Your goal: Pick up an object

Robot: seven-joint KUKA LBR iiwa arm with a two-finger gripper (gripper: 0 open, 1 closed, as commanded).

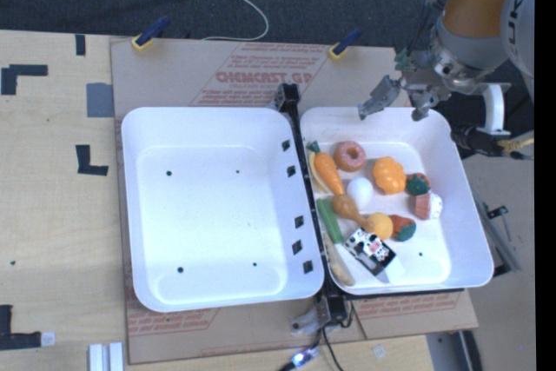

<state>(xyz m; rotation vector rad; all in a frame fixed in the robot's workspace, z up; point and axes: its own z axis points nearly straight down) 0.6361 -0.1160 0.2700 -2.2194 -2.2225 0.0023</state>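
Carrot (327, 173) points toward far-left.

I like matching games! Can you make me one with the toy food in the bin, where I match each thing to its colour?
Things:
1. doughnut
2. egg
3. carrot
4. bean pod

Colours:
A. green
B. orange
C. pink
D. white

Pairs: 1-C, 2-D, 3-B, 4-A. They all lie in the right bin.
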